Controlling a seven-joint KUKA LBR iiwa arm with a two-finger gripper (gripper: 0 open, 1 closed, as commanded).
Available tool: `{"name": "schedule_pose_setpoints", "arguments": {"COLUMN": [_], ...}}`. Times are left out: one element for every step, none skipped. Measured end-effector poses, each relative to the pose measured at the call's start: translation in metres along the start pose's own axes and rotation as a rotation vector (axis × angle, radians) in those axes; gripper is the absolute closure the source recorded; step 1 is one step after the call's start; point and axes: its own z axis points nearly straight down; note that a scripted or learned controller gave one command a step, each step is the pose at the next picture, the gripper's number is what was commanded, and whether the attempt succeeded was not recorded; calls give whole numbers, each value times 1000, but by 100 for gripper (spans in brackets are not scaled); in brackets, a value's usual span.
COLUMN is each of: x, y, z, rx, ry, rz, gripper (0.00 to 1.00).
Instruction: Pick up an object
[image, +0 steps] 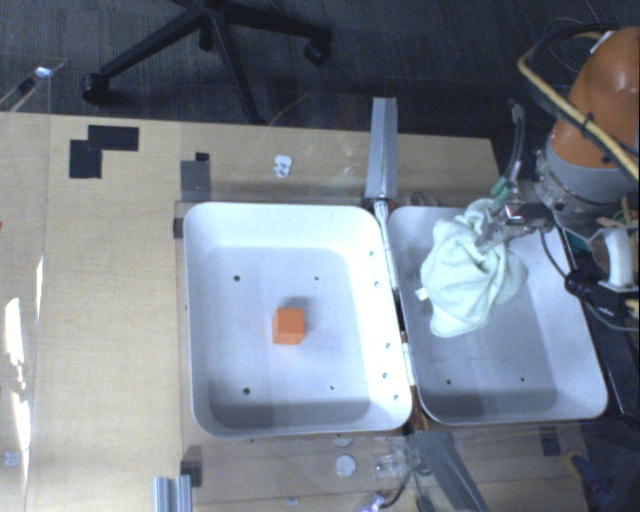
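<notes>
Camera view: gripper (497, 222) pinching white cloth (465, 275) above right bin (575, 385), mid-lift; next, raising clear without slipping.

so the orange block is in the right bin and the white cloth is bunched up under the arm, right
Not quite. The camera view shows the orange block lying in the left bin, alone near its middle. The rest holds: the white cloth is bunched up in the right bin, under the arm.
</notes>
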Motion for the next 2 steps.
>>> {"name": "schedule_pose_setpoints", "arguments": {"x": [5, 33], "y": [37, 66], "z": [60, 82], "rx": [5, 3], "ry": [0, -1], "rz": [220, 416], "gripper": [100, 100]}}
